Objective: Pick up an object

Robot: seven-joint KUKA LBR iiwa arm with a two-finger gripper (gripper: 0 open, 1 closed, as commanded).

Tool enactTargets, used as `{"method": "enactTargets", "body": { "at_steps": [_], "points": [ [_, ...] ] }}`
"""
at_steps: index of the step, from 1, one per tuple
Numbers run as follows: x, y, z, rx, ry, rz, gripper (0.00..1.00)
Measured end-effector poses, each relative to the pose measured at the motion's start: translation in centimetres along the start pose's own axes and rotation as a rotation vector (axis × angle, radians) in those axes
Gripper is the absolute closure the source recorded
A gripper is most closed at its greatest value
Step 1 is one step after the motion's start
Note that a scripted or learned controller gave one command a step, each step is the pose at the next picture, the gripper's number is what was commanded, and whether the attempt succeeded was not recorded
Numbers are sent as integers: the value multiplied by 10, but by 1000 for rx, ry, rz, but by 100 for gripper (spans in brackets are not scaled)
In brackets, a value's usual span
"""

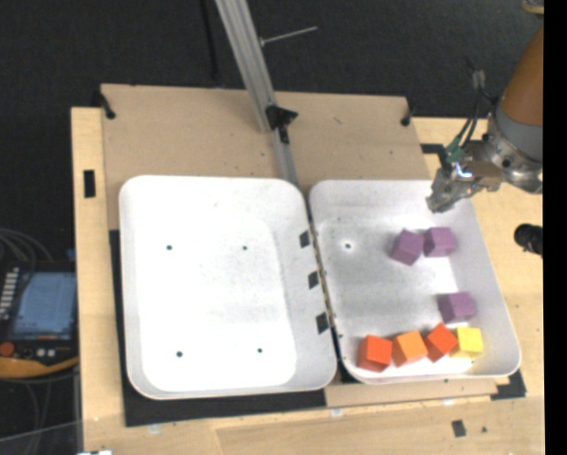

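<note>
Camera view looks down on the bench (89,254), two white bins side by side. The left bin (217,287) is bare white plastic with a few dark specks. All the blocks are in the right bin (359,282).

Near that bin's upper right, two purple blocks sit touching each other: one (408,246) tilted, the other (440,242) just to its right. A third purple block (456,305) sits alone lower down, near the right wall. Along the bottom edge runs a row, packed close: a red-orange block (374,352), an orange block (410,347), another red-orange block (441,339) turned on an angle, and a yellow block (469,338) at the right end.

The arm (521,102) comes in from the right, orange band showing above the wrist. The gripper (445,194) hangs over the bin's upper right corner, just above the purple pair and apart from them. Whether it is wide or narrow, I cannot tell, and no block is visible in its grasp.

A slanted metal pole (250,60) crosses the top of the bench, and a small blue-screened device (39,306) sits off to the left.
</note>
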State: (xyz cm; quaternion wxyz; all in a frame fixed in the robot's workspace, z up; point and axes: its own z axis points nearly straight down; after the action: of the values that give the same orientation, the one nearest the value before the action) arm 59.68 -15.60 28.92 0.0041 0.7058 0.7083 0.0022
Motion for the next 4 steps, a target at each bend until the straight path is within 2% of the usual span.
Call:
{"method": "enactTargets", "body": {
  "at_steps": [1, 4],
  "points": [
    [41, -13, 14, 8, 2, -1, 100],
    [187, -47, 19, 9, 4, -3, 100]
  ]
}}
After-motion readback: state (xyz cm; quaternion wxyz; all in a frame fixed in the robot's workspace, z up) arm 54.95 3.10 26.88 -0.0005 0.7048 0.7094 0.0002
